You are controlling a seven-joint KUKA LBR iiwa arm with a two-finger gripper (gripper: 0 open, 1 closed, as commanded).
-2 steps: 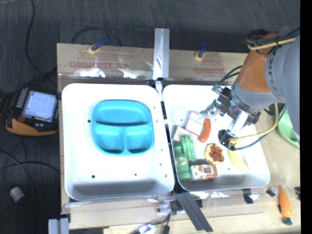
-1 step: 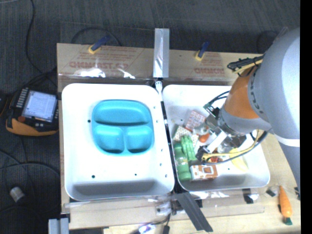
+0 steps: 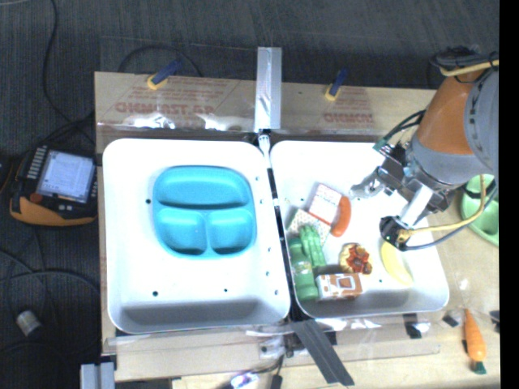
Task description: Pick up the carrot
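Plainly the pick has hardly begun: the small orange carrot-shaped piece (image 3: pixel 344 215) lies on the floor of the right-hand white plastic bin (image 3: pixel 422 298), centre-right of the frame, half under a white-and-orange printed packet (image 3: pixel 323 203), and nothing grips it. The grey arm with its orange band (image 3: pixel 448 128) leans in from the right edge, its two-finger gripper (image 3: pixel 388 186) hanging over the bin's upper right part, near the carrot but apart from it. Reaching, closing and lifting are all left to do. Whether the gripper is spread or closed I cannot tell; cables and dark fittings clutter it. A second orange carrot-like thing (image 3: pixel 473 340) lies outside the bins at lower right, too small to identify surely. The carrot's covered end is hidden.
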